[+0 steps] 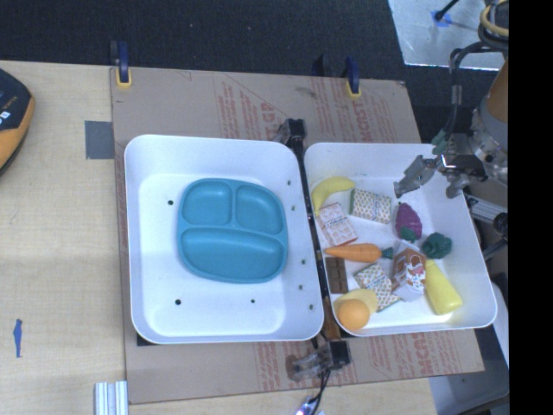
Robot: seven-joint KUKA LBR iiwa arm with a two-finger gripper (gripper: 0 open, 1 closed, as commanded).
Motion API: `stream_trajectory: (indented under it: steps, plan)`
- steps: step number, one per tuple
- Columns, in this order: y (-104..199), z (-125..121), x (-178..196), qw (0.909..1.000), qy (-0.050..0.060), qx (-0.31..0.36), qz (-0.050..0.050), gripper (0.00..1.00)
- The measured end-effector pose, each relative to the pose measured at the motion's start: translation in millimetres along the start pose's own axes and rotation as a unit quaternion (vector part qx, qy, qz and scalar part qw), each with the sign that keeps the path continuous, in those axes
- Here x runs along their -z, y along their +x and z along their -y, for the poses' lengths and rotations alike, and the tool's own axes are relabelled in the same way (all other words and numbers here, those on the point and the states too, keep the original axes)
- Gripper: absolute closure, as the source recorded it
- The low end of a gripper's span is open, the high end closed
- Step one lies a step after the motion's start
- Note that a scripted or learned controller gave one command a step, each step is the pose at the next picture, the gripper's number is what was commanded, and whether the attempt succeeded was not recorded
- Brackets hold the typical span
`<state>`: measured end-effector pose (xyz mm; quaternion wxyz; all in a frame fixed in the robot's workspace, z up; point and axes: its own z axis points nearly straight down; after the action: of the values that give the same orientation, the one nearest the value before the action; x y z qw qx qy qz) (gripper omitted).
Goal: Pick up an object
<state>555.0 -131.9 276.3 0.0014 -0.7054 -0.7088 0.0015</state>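
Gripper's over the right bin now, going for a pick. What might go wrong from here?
1. The gripper hangs over bare floor at the bin's far right, near the purple object; closing here may catch nothing.
2. The toys are crowded: the carrot, snack packets and yellow bottle touch or overlap, so a grasp could snag two things or push one aside.
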Motion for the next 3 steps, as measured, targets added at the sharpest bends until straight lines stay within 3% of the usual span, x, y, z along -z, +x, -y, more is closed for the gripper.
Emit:
stream_trajectory:
  steps: [1, 2, 3]
  plan:
    - [-57, -4, -158, 1.0, 0.006, -0.002, 0.0, 0.0]
    - [-55, -41, -186, 1.0, 0.0, 0.001, 0.0, 0.0]
    - [-80, -105, -128, 1.0, -0.006, 0.001, 0.002, 0.0]
